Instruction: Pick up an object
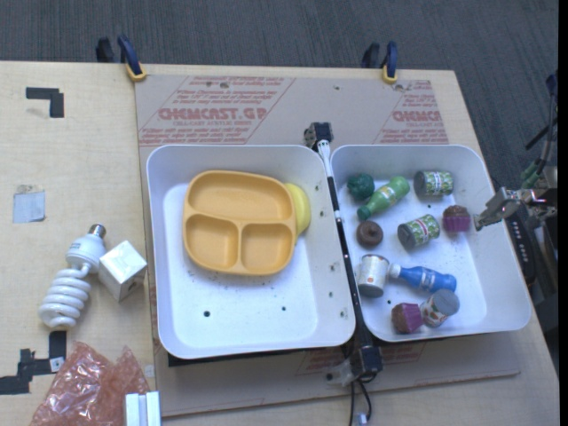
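Camera view: we see the small objects lying in the right bin [497,264], among them a green bottle [383,197], a blue bottle [424,279] and a brown doughnut [369,232]. The gripper [493,209] sits at that bin's right rim, near a purple piece [456,219]; we cannot tell its opening. The left bin [169,238] holds a yellow divided plate [238,222]. Both bins rest on a brown board [222,105] clamped to the pale bench [62,176], where a spiral bulb [71,282] lies; grey carpet [266,11] beyond.

Yellow object [301,208] mostly hidden behind the orange divided tray [240,221] at its three o'clock side, red mesh bag [89,385] cut off at the bottom edge, small can labels unreadable.
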Available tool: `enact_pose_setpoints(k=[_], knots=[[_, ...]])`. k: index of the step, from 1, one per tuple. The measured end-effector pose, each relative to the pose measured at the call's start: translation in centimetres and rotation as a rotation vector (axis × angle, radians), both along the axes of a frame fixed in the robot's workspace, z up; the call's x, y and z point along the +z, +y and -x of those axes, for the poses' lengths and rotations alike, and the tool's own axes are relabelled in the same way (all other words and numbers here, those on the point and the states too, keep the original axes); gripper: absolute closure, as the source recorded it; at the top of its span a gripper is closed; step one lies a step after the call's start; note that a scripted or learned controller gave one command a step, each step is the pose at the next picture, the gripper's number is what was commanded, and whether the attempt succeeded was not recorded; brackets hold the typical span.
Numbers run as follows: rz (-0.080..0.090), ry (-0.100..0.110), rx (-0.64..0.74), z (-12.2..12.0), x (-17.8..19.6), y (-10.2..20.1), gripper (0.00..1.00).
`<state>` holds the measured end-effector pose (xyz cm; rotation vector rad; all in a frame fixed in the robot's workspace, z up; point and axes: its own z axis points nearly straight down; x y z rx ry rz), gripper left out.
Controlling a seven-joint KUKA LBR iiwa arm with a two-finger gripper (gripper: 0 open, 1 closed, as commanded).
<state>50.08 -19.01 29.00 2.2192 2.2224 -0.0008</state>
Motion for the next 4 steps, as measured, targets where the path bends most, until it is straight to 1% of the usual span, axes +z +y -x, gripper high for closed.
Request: enact_pose_setpoints(k=[1,2,3,4], knots=[[0.000,0.000,-0.001,-6.1,-11.3,0.9,0.00],[-0.006,0.002,0.002,-11.3,-19.8,3.2,0.00],[-0.003,0.014,-0.002,-15.5,-19.9,3.1,0.00],[-0.002,0.012,-0.001,-15.6,-19.9,9.5,0.00]])
